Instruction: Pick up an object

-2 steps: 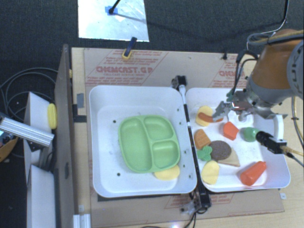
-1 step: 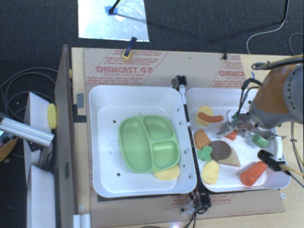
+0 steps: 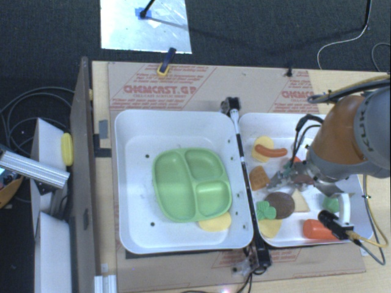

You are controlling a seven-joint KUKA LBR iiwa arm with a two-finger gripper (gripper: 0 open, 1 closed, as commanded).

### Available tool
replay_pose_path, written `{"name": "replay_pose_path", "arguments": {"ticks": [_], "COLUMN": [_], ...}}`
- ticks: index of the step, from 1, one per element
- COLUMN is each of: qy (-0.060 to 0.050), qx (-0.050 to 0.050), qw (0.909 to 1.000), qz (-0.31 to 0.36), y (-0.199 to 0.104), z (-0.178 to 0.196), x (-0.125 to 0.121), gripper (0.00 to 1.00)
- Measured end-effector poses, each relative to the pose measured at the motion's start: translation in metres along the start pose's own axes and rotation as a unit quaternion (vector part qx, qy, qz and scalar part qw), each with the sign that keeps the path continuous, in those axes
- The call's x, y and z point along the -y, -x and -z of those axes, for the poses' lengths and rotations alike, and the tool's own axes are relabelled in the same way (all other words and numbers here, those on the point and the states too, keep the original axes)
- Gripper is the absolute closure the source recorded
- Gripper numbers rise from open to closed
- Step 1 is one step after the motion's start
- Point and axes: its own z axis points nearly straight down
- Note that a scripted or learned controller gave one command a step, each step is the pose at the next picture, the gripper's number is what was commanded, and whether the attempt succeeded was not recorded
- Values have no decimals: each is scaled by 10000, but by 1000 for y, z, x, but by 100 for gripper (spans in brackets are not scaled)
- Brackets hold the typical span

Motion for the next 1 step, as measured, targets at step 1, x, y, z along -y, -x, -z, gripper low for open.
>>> {"name": "replay_pose_path", "arguments": {"ticks": [1], "qy": [15], "qx": [11], "qw": [10000], "qz": [-23], "y": [-16], "z": [0], "x": [44], "gripper": [0]}}
